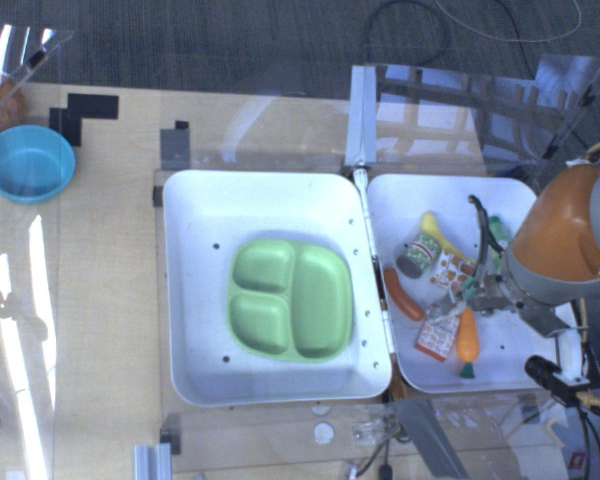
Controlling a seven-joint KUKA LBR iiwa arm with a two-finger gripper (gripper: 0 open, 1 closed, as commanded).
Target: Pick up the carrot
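The carrot (467, 338) is orange with a green stub at its near end. It lies lengthwise in the right bin (510, 373), close to the front wall. My gripper (480, 296) hangs just beyond the carrot's far end, at or slightly above it, among the other items. The grey wrist and orange band (563, 236) reach in from the right and hide the bin's right side. Whether the gripper touches the carrot is unclear.
Beside the carrot lie a red and white packet (437, 337), a red sausage (403, 295), a small can (417, 256), a yellow banana (432, 228) and a green item (495, 234). The left bin (195, 268) holds a green divided plate (290, 299). A blue bowl (28, 163) sits far left.
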